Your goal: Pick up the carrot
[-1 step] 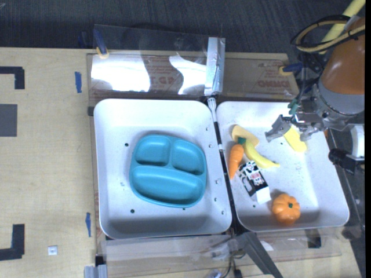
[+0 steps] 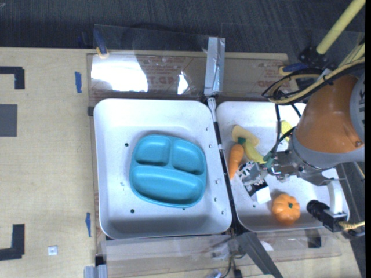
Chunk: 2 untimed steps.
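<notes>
The carrot is orange and lies lengthwise against the left wall of the right bin, its green top pointing to the back. My gripper is low in that bin, just right of the carrot's near end. I cannot see whether it touches the carrot. The arm's orange band and grey wrist cover the bin's right part.
A yellow banana-like toy lies just behind the gripper, next to the carrot's top. A small orange pumpkin sits at the bin's front. The left bin holds a blue divided plate. Cables hang at the upper right.
</notes>
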Each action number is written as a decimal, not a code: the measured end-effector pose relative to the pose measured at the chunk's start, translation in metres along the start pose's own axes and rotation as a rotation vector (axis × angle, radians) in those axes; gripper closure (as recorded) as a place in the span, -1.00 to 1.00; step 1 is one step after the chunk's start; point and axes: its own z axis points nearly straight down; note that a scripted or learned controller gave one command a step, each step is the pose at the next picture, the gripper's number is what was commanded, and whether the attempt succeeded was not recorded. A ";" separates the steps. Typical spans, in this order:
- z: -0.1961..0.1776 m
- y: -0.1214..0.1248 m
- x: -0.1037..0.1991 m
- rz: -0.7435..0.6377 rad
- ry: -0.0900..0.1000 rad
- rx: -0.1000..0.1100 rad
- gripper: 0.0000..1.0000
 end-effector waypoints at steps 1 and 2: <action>0.095 0.001 -0.044 -0.096 -0.001 -0.012 -1.00; 0.095 -0.001 -0.065 0.174 0.000 -0.012 -1.00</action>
